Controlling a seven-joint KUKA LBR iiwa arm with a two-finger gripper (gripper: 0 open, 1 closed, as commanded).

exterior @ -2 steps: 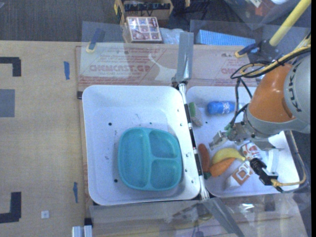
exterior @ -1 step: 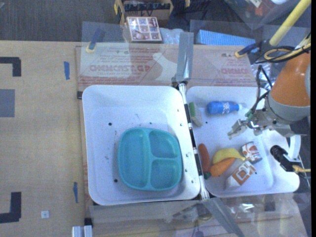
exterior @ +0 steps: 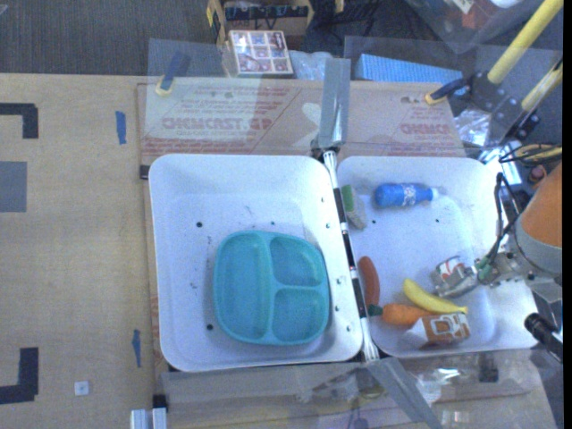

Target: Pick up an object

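Observation:
The right bin [exterior: 474, 172] holds several objects. A blue bottle [exterior: 402, 195] lies on its side near the back. A small green item [exterior: 349, 206] rests by the left wall. At the front lie a red sausage [exterior: 368, 281], an orange carrot [exterior: 402, 314], a yellow banana [exterior: 432, 298] and a small orange carton [exterior: 446, 328]. My gripper [exterior: 454, 276] reaches in from the right and sits low in this bin, just behind the banana. Nothing can be seen held in it.
The left bin [exterior: 179, 239] holds a teal divided plate [exterior: 271, 287]. The arm's orange band [exterior: 547, 222] hangs over the right bin's right wall. Cardboard sheets and a small box [exterior: 259, 52] lie behind the bins. Cables and yellow poles crowd the back right.

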